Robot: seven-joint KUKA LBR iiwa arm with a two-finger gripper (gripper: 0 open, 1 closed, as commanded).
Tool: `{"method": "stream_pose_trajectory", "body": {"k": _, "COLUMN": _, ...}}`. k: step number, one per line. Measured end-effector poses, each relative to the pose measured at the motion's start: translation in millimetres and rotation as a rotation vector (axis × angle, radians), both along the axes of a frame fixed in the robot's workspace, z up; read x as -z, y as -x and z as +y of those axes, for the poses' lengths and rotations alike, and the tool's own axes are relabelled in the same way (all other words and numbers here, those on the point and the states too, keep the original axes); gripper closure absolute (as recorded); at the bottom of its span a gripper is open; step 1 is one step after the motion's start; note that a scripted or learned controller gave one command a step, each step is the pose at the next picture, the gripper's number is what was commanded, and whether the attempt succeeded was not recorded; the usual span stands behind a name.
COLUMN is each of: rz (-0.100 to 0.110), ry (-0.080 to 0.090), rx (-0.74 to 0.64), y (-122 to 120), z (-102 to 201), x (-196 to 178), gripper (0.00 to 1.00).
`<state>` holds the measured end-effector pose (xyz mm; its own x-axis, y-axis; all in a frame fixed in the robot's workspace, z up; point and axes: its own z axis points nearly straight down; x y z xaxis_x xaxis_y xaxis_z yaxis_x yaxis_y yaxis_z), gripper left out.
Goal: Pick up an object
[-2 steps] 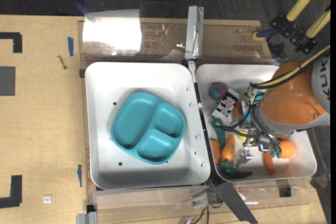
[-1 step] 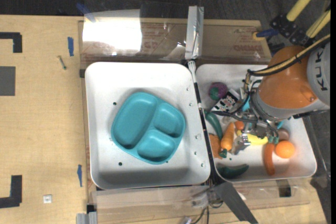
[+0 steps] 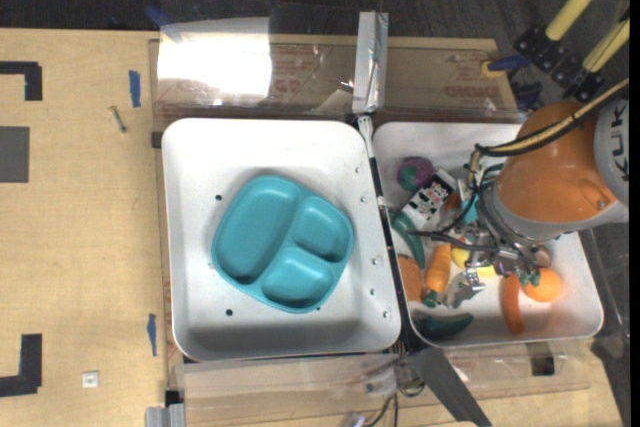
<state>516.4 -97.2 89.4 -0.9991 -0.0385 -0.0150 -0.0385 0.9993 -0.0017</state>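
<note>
Obs.: the arm (image 3: 552,177) is cut off at the view's right edge. Its orange band covers the far right corner of the right bin (image 3: 580,313) and whatever lies under it. The gripper (image 3: 468,283) sits low in the clutter, tip lost among the objects. The orange carrot-shaped toy (image 3: 438,267) is partly hidden beneath it. White-and-black item (image 3: 432,199): print too small to read. Dark green object (image 3: 445,323) and purple object (image 3: 414,172): too blurred to name.
</note>
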Motion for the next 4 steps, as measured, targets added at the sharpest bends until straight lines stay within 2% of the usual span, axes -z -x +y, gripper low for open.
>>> {"method": "stream_pose_trajectory", "body": {"k": 1, "rz": -0.002, "ry": 0.000, "rx": 0.013, "y": 20.8, "z": 5.2, "x": -0.2, "gripper": 0.00}}
{"method": "stream_pose_trajectory", "body": {"k": 2, "rz": 0.006, "ry": -0.002, "rx": 0.070, "y": 12.4, "z": 6.1, "x": 0.3, "gripper": 0.00}}
{"method": "stream_pose_trajectory", "body": {"k": 3, "rz": 0.005, "ry": -0.001, "rx": 0.036, "y": -2.7, "z": 4.4, "x": 0.3, "gripper": 0.00}}
{"method": "stream_pose_trajectory", "body": {"k": 4, "rz": -0.001, "ry": -0.001, "rx": 0.078, "y": 24.4, "z": 5.3, "x": -0.1, "gripper": 0.00}}
